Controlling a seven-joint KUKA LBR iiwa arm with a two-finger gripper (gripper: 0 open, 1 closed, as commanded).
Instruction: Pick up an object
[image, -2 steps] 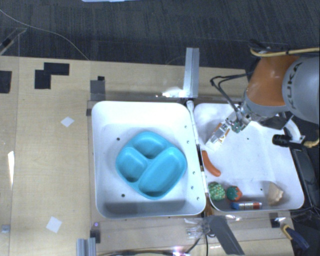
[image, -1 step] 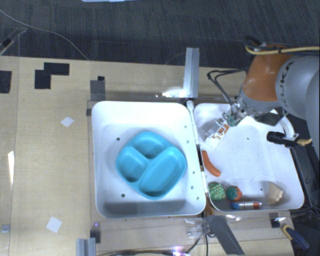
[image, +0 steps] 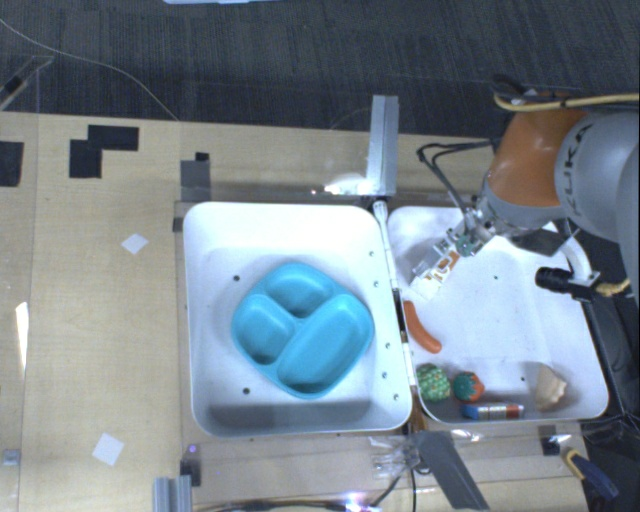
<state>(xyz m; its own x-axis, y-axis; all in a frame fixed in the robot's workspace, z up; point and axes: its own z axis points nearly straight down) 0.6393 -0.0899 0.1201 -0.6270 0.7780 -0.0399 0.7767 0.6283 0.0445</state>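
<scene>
My gripper (image: 432, 272) hangs over the upper left part of the right bin (image: 525, 310), pointing down and to the left, close to the bin's left wall. Just below it an orange sausage-shaped piece (image: 421, 328) lies slanted against that wall, apart from the gripper. Along the bin's front edge sit a green knobbly ball (image: 433, 381), a small orange and teal object (image: 467, 386), a thin marker-like stick (image: 492, 410) and a beige lump (image: 550, 385). Nothing is visible in the gripper's grasp.
The left bin (image: 215, 235) holds a blue divided plate (image: 300, 328). A grey metal post (image: 383, 140) stands at the back between the bins. Cables (image: 450, 160) loop behind the arm's orange band (image: 530, 150).
</scene>
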